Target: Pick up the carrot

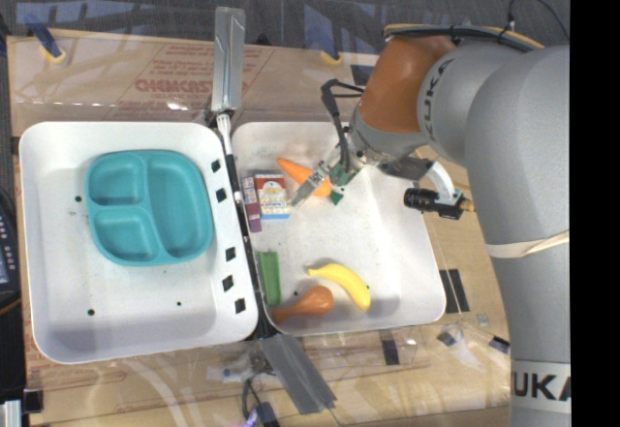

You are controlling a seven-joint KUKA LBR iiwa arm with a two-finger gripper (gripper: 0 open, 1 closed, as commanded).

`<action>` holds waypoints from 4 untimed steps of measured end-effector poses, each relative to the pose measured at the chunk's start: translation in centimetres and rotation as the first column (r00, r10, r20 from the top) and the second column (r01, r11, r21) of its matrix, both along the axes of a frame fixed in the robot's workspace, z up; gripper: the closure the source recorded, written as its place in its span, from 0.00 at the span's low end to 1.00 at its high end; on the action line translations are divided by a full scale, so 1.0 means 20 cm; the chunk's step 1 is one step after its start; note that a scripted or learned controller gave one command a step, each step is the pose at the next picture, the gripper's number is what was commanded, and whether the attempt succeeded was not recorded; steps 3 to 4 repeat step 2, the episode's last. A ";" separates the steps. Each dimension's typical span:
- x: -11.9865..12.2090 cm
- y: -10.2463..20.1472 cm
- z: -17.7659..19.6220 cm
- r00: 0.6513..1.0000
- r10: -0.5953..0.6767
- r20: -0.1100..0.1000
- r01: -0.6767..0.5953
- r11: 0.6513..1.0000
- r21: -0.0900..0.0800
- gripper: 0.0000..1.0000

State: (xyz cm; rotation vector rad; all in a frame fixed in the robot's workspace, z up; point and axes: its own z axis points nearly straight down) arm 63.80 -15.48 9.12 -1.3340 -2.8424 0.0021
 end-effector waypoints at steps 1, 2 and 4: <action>-0.01 0.00 0.03 1.000 0.003 -0.007 -0.003 1.000 0.001 1.00; -0.29 0.13 0.52 0.935 0.355 -0.003 -0.355 0.935 0.003 1.00; -0.29 0.13 0.52 0.935 0.355 -0.003 -0.355 0.935 0.003 1.00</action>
